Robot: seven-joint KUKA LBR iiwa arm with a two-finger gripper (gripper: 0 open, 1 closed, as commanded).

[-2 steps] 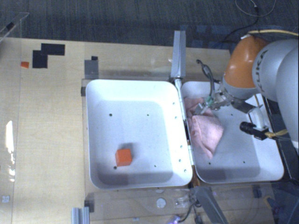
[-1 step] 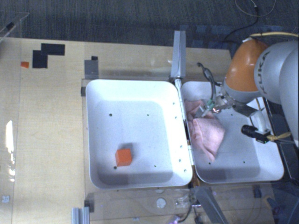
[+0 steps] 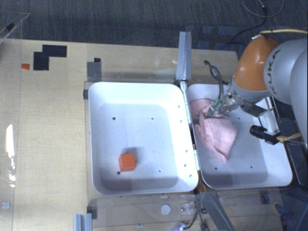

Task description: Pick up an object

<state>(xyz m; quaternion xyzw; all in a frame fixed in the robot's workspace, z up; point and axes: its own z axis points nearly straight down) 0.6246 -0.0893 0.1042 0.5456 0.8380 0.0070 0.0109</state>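
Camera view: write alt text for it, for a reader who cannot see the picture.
A grey robot arm with an orange band reaches from the right and sets its gripper on a crumpled pink cloth in the right white bin. The left white bin holds a small orange block near its front. Both bins sit side by side on a pale wooden bench.

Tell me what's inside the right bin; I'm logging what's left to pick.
The right bin holds a crumpled pink cloth toward its left side, with the gripper at the cloth's upper edge. Anything beneath the cloth or under the arm is covered, so I cannot tell.
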